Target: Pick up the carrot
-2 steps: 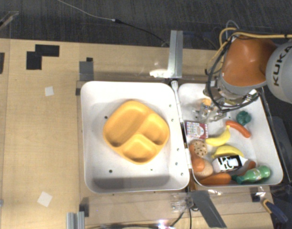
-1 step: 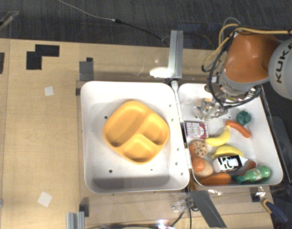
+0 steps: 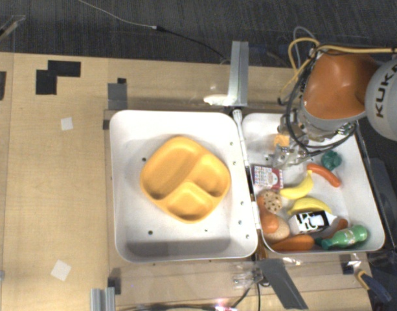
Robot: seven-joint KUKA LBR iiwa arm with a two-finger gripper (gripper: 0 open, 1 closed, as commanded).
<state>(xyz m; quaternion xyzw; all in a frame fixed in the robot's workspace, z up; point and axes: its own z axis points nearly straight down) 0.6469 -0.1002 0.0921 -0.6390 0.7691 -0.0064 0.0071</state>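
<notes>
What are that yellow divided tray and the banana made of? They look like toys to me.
The tray looks like moulded plastic: one even yellow colour, rounded compartments, a soft matte sheen. The banana also seems plastic, smooth and uniformly bright yellow with no bruising, so probably toy food. Neither can be confirmed by look alone.

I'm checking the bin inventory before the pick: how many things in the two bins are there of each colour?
Yellow: 3: moulded divided plastic tray, curved banana, black-and-white labelled block
Orange or red: 3: carrot, long piece, round piece
Green: 2: bottle-shaped toy, small dark piece
Tan: 1: dotted cookie
Total: 9
</notes>
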